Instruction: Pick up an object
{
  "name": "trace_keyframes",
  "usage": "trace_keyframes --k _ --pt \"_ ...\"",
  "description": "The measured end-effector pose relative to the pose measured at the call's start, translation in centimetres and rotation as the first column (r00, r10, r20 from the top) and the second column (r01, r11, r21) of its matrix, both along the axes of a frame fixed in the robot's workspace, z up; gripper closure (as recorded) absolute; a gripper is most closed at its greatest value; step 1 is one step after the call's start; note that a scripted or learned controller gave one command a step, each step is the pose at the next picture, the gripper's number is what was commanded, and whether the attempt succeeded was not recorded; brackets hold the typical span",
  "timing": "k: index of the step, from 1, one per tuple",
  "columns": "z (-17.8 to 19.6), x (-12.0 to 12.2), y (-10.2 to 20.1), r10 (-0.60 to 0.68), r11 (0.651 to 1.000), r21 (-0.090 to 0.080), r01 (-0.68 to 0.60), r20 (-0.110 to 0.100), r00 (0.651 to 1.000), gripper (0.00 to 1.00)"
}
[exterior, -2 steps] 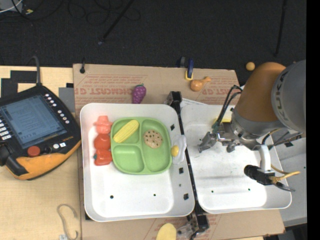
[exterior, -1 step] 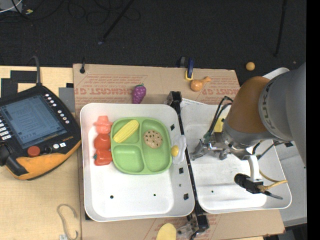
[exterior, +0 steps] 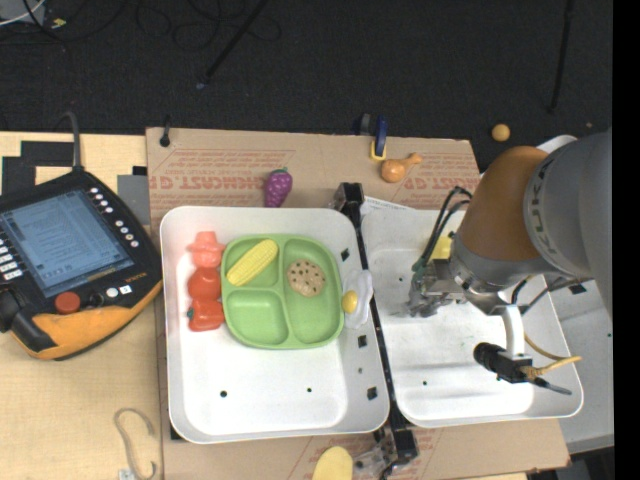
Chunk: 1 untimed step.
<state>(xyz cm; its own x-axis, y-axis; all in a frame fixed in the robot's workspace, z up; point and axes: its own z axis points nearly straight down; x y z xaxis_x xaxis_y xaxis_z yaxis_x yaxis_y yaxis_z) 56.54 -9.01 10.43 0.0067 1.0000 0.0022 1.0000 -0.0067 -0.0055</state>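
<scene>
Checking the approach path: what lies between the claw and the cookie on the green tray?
In the camera view, between claw and cookie lie a small yellow object and the black divider.

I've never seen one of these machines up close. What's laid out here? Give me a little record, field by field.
Arm: grey with orange band, reaching over the right bin
Gripper: low in the right bin, near its left wall
Left bin: holds a green divided plate
On the plate: toy corn, cookie
Beside the plate: red figure
Between the bins: small yellow piece
On the cardboard behind: purple grapes, orange pear-shaped toy
Left of the bins: control tablet
</scene>
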Motion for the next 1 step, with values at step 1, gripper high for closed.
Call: trace_keyframes --k 1 --pt "4.37 -0.54 -0.34 0.0 1.0 -0.002 0.0 0.006 1.0 1.0"
